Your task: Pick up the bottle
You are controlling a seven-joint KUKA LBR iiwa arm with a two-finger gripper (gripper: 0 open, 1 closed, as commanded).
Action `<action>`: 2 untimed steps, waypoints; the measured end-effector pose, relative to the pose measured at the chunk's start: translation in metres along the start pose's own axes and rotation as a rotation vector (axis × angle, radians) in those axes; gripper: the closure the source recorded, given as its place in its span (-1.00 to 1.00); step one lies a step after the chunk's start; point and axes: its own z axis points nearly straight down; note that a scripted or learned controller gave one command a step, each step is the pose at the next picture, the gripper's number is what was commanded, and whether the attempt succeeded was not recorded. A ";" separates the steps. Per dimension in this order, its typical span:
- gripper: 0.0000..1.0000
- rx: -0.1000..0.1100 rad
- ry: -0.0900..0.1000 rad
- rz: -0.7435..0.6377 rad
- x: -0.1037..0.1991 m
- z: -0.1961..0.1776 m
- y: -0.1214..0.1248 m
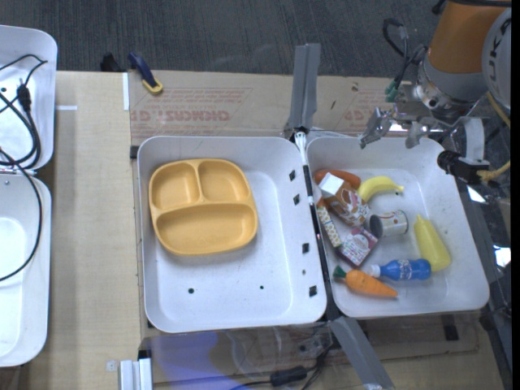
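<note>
A yellow squeeze bottle lies along the right side of the right bin. Near that bin's front, a small blue bottle with a white cap lies on its side, touching a toy carrot. My gripper hangs over the bin's far rim, well above and behind both bottles. It is open, with nothing between its fingers.
The right bin also holds a banana, a small can, snack packets, a white block and an orange piece. A yellow divided plate sits in the left bin. A grey divider stands between the bins.
</note>
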 end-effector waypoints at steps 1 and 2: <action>-1.00 -0.001 -0.001 -0.108 -0.099 0.065 -0.021; -1.00 0.009 0.018 0.285 -0.109 0.137 -0.103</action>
